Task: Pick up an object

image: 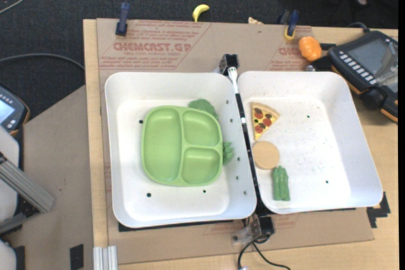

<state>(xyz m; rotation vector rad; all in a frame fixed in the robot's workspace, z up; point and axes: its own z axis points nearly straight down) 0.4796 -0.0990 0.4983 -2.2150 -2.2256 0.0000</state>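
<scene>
Left bin [120, 136] holds a green divided tray [182, 145], a green leafy piece [204, 107] tucked at its far edge. Right bin [342, 136]: pizza slice [262, 119], tan round disc [266, 154], green stalk [280, 183], clustered near the divider

Two bins sitting side by side on the bench

A divided plate [182, 145] is lying in the left bin [123, 199]; in the right bin [342, 136], a pizza slice [262, 119] is lying behind a round cookie [266, 154], with a small vegetable piece [280, 183] in front.
</scene>
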